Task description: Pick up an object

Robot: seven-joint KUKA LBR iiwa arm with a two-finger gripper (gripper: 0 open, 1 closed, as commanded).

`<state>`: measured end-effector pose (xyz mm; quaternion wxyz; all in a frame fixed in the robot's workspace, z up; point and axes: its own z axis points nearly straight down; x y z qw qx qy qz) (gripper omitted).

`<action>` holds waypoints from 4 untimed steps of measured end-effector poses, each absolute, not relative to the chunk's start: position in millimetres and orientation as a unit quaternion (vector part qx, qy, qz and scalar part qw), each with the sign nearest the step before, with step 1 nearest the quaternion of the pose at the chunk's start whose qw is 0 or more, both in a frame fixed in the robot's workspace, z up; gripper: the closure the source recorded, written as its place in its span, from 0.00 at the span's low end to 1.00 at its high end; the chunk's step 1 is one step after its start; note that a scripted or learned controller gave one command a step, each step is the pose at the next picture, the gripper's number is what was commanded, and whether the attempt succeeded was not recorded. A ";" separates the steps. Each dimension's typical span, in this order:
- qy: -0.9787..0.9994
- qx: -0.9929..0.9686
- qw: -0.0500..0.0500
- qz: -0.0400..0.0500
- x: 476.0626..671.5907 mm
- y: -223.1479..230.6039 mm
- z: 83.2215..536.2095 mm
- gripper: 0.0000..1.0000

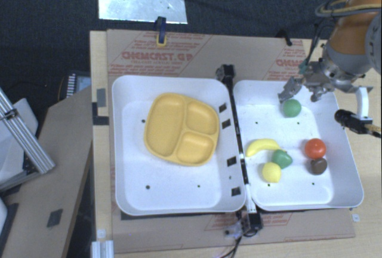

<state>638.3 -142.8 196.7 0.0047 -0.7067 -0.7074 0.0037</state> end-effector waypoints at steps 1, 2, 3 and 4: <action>-0.708 -0.706 -0.001 0.000 641.2 -142.6 205.4 0.00; -0.709 -0.705 0.001 0.001 642.1 -134.7 146.3 0.00; -0.708 -0.706 0.001 0.001 638.2 -132.5 84.6 0.00; -0.708 -0.706 -0.001 0.000 639.0 -132.5 85.1 0.00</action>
